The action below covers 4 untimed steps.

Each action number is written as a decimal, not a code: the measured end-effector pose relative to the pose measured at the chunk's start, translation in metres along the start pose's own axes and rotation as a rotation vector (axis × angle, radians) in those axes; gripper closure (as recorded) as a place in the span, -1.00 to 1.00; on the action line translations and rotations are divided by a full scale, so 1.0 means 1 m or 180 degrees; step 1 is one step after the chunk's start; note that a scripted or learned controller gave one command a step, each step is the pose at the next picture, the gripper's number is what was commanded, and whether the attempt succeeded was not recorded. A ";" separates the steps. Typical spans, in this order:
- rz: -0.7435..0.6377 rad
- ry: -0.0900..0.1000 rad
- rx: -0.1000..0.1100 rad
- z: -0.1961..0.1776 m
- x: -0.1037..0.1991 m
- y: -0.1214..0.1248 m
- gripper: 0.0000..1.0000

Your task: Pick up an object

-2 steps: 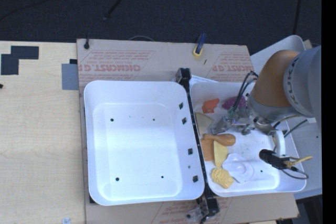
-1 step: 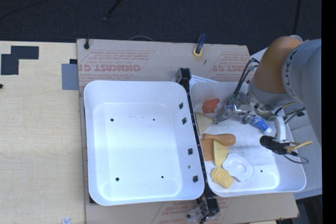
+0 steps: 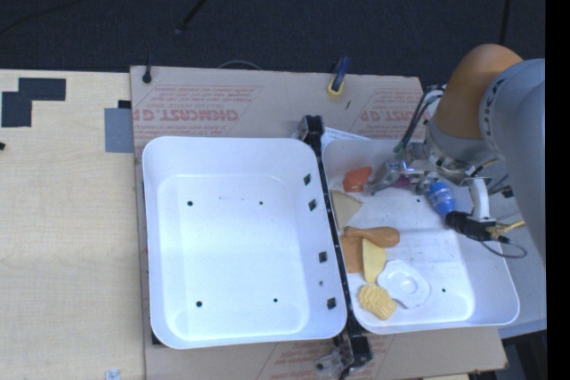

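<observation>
gripper (image 3: 392, 176) low in right bin (image 3: 481, 303), can't tell its state | red piece (image 3: 357, 179) just left | hotdog (image 3: 374, 237) lying left-right | fried egg (image 3: 403, 285) nearby

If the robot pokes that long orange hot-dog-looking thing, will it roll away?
Probably a little. The orange sausage-shaped toy looks rounded and long, so it may roll sideways if pushed. It rests against the yellow block, which would likely stop it rolling that way. It looks like smooth plastic food, so likely stiff, light, and perhaps slippery for the gripper.
</observation>
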<state>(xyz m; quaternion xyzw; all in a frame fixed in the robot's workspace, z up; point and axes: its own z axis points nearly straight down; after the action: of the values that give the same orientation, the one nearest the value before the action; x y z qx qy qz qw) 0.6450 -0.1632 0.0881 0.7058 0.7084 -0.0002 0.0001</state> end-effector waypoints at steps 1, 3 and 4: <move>0.0030 -0.0013 0.0008 0.000 0.053 -0.002 -1.00; 0.0008 -0.0007 0.0022 0.000 0.057 -0.001 -1.00; 0.0014 0.0001 0.0013 -0.010 0.058 -0.002 1.00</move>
<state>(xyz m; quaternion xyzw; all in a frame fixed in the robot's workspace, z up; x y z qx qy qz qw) 0.6432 -0.1056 0.0979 0.7073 0.7069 -0.0016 -0.0014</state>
